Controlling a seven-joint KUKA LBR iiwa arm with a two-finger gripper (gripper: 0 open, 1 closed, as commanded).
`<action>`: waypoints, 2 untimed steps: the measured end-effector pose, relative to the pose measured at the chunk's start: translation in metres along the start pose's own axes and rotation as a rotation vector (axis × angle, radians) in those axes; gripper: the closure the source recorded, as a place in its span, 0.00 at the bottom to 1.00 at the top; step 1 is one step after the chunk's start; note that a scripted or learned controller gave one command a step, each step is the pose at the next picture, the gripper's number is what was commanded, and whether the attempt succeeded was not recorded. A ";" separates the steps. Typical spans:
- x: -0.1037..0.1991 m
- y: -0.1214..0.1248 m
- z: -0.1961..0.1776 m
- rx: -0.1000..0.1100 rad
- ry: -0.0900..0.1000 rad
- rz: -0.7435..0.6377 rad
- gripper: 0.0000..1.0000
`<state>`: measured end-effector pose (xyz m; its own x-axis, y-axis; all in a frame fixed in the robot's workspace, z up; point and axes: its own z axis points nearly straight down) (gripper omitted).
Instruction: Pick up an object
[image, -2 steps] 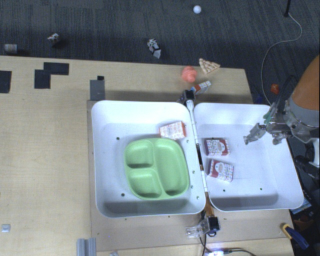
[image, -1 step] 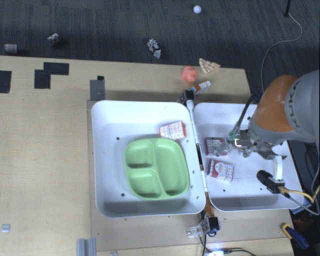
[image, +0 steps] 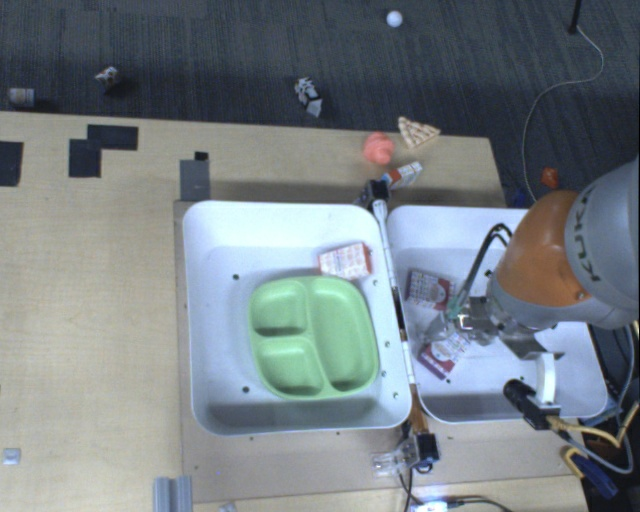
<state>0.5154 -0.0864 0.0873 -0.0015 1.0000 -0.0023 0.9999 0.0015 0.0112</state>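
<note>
Worktop (image: 90, 330) of pale wood carries two shallow white bins side by side. The left bin (image: 215, 330) holds a green divided tray (image: 312, 335) with three compartments, lying flat near the bin's middle. A small red-and-white printed packet (image: 345, 261) rests just beyond the tray's far edge, touching or nearly touching it.

The right bin (image: 575, 395) holds the arm's working end. The arm (image: 590, 265), grey with an orange band, reaches in from the right and hangs low over the bin. The claw (image: 458, 322) sits at the bin's left-centre; whether it is apart or together cannot be told, since the wrist housing and cabling cover that part of it. Directly beneath or beside the claw lies a crumpled clear wrapper with red print (image: 438, 355), possibly in contact with it, though the view is too poor to confirm. A second red-and-white packet (image: 425, 290) lies just beyond, near the bin's left wall.

On the worktop behind the bins sit a pink ball (image: 378, 149), a tan wedge-shaped item (image: 418, 132) and a small tube-like item (image: 402, 176) near the junction of the two bins. Several small bits lie on the dark carpet (image: 250, 50) past the worktop's far edge.
</note>
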 end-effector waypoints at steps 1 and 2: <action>0.000 0.002 -0.011 -0.006 -0.001 -0.002 1.00; 0.044 0.067 -0.097 0.006 0.003 -0.003 1.00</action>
<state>0.5812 -0.0424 0.1854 -0.0049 1.0000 0.0007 1.0000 0.0049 0.0048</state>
